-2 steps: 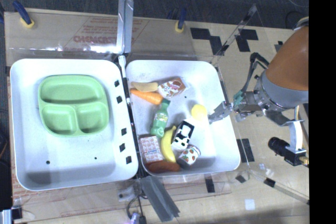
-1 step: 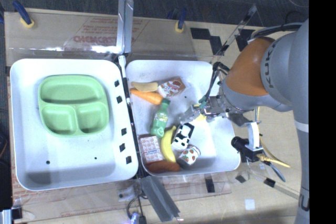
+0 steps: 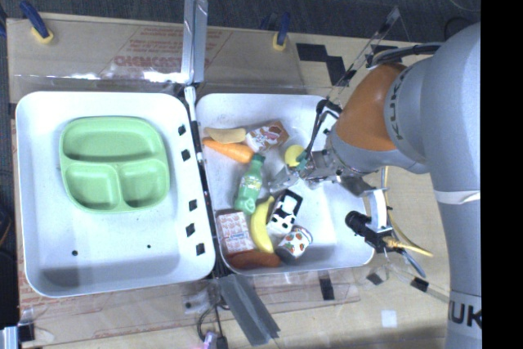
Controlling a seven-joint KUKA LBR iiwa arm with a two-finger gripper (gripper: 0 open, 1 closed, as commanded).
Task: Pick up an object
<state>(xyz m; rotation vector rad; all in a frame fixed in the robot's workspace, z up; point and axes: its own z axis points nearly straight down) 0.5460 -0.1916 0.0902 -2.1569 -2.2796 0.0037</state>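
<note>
My gripper (image 3: 304,167) sits low in the right bin (image 3: 347,253), among the clutter near its middle, and my own wrist hides the tips; I cannot tell how they stand. A yellow ball (image 3: 292,154) touches them. The bottle (image 3: 249,184), banana (image 3: 261,226) and carrot (image 3: 229,150) crowd the bin's left edge. The left bin (image 3: 49,257) carries a green tray (image 3: 114,162), with bare floor along its near edge.

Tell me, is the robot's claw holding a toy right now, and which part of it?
It cannot be told. The gripper is low in the right bin, beside the yellow lemon, but the wrist hides its tip.
</note>
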